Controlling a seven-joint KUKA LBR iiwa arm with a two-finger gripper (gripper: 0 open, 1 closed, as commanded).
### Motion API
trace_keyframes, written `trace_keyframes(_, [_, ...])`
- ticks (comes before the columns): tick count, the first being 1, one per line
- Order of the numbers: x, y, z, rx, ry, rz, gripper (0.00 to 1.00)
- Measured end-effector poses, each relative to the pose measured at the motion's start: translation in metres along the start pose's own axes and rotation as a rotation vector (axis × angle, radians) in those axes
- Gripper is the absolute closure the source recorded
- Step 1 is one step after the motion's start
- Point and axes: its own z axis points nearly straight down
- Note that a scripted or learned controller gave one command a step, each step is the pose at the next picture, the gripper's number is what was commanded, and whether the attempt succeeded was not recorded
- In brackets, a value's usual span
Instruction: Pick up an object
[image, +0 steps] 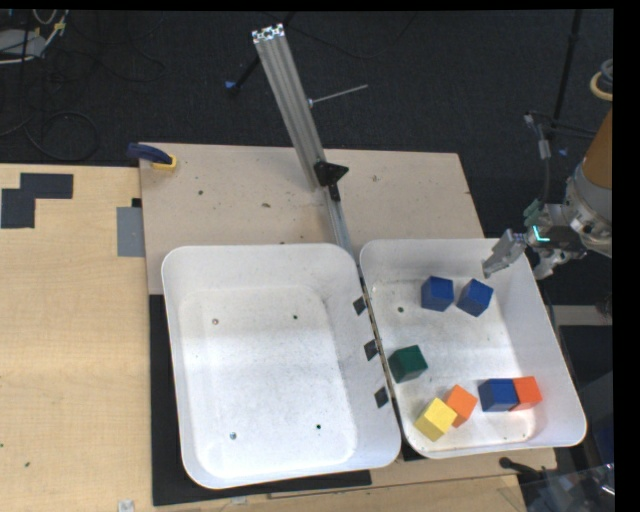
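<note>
1. Underfoot, a dark carpeted floor (420, 70) with loose black cables lies beyond the bench; a pale wooden bench top (70, 350) fills the left, with a beige board (400, 190) behind the bins.
2. Left shallow white plastic bin (200, 300): sits on a black mat, its right rim touching the neighbouring bin.
3. Right shallow white plastic bin (560, 400): holds all seven blocks.
4. Two small blue cubes, one (436, 293) just beside the other (475, 297), near the bin's far edge.
5. Dark green cube (407, 363), near the left wall, apart from the rest.
6. Yellow cube (436, 418) touching an orange cube (461, 403), near the front edge.
7. Larger blue cube (497, 395) touching a red-orange cube (527, 391), front right.
8. Grey two-finger gripper (500, 258): hangs over the right bin's far right corner, reaching in from the right; nothing shows between its fingers, and whether the jaws are apart or together I cannot tell. It is near the two blue cubes, not touching them.
9. Slanted aluminium rail (295, 110) with a checkered top, rising from the board between the bins.
10. Blue and yellow clamp (152, 155) at the board's far left corner.
11. Black clips (368, 348) along the seam between the bins.
</note>
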Motion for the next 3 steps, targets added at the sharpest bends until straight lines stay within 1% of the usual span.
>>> trace_keyframes(1, [0.000,0.001,-0.002,-0.004,-0.001,-0.002,0.00])
trace_keyframes(2, [0.002,-0.008,0.046,0.001,0.000,0.001,0.00])
trace_keyframes(3, [0.003,-0.009,0.089,0.001,0.000,0.001,0.00])
